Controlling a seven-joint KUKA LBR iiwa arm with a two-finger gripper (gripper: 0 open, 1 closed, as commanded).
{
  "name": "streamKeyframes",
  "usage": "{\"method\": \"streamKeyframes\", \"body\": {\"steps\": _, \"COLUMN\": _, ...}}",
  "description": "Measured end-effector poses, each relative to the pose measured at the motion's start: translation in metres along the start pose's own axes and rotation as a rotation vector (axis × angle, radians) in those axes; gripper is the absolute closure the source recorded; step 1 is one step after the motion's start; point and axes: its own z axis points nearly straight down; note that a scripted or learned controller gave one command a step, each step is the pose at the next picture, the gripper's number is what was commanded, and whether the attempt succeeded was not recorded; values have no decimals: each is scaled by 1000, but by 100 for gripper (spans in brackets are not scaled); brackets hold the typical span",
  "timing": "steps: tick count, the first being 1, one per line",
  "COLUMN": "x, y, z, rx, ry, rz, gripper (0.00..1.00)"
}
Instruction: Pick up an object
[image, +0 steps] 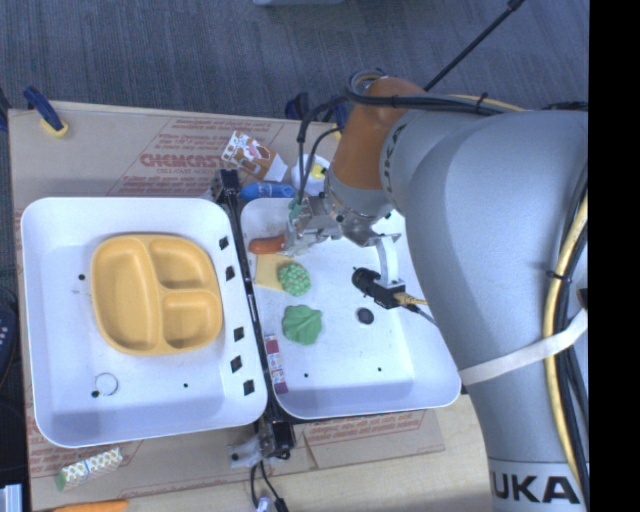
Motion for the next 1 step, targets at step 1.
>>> {"method": "streamKeyframes", "body": {"steps": 1, "x": 0, "y": 0, "z": 0, "rx": 1, "ry": 0, "rz": 0, "gripper": 0}}
